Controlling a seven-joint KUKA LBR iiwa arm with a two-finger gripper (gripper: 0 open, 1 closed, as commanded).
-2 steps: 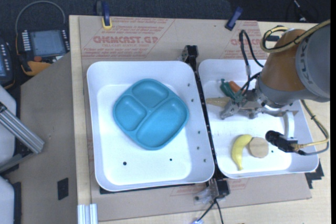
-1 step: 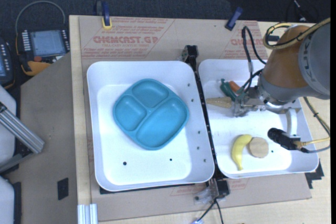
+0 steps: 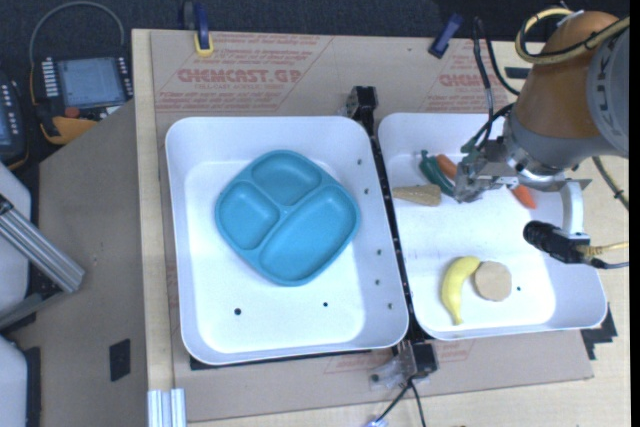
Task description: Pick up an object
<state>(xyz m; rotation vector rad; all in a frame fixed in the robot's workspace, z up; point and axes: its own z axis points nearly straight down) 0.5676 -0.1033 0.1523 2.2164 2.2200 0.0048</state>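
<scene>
The gripper (image 3: 468, 183) is low in the right bin (image 3: 570, 315), abt to grab, right by the tan stick (image 3: 416, 196) & green thing (image 3: 434, 168) w/ banana (image 3: 457, 287) nearer us; can't tell its state, so next it must close on one & lift.

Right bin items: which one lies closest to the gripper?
The green and orange piece, just left of the gripper. The tan stick lies a little lower left; the banana and round cookie sit further down.

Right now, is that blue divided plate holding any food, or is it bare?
Bare. The blue divided plate lies flat in the left bin, and all three of its compartments show plain blue.
</scene>
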